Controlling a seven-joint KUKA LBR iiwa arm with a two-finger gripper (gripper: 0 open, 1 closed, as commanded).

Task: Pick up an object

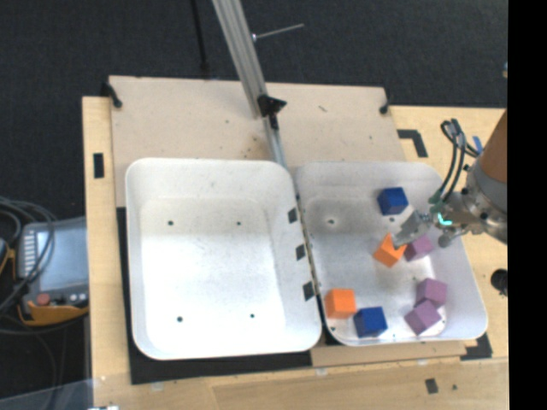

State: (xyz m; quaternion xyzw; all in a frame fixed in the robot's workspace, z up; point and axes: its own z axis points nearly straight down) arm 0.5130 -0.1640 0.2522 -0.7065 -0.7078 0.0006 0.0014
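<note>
Camera view: we see two white bins, left bin (145,229) and right bin (342,195).
Gripper (414,232): over the right bin; we cannot tell its state.
Blocks beside it: orange block (390,251) and purple block (420,248), touching.
Others we see: blue block (392,200), near-edge orange block (341,302), near-edge blue block (370,321).

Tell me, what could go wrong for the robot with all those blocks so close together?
The gripper is right by an orange block and a purple block that sit almost touching, so it might nudge one aside or catch the wrong one. The two purple blocks near the right bin's rim are crowded too, so grabbing there could bump the wall.
</note>
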